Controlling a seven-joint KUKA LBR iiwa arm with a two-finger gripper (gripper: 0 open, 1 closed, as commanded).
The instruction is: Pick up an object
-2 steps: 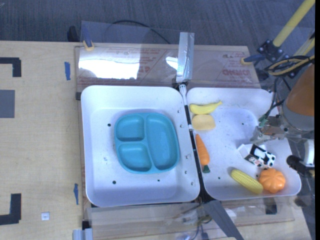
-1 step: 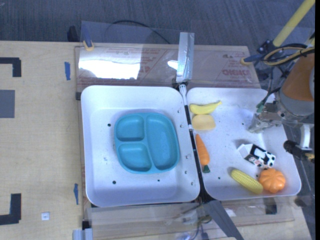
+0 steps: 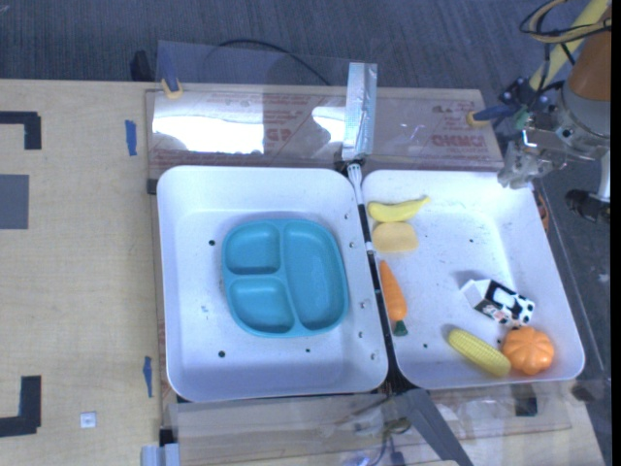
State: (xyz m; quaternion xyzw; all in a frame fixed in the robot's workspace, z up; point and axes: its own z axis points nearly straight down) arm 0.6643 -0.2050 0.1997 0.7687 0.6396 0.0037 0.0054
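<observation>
Up at the far right corner of the right bin (image 3: 558,260) hangs the gripper (image 3: 517,171), just off the rim, and whether it is wide or narrow I cannot tell from this slant. Nothing is in its grasp. Candidates lie below: banana (image 3: 398,208) touching a pale yellow block (image 3: 394,237) by the divider, carrot (image 3: 392,292) tight along that same wall, corn cob (image 3: 477,350) touching the orange pumpkin (image 3: 529,349), a black-and-white toy (image 3: 499,303) just above them. Left bin (image 3: 184,260) carries a blue divided plate (image 3: 285,276). Risks, as I judge them: the carrot hugs the wall, so a finger could strike the rim; corn and pumpkin crowd together, inviting a nudge or a slip off rounded sides
</observation>
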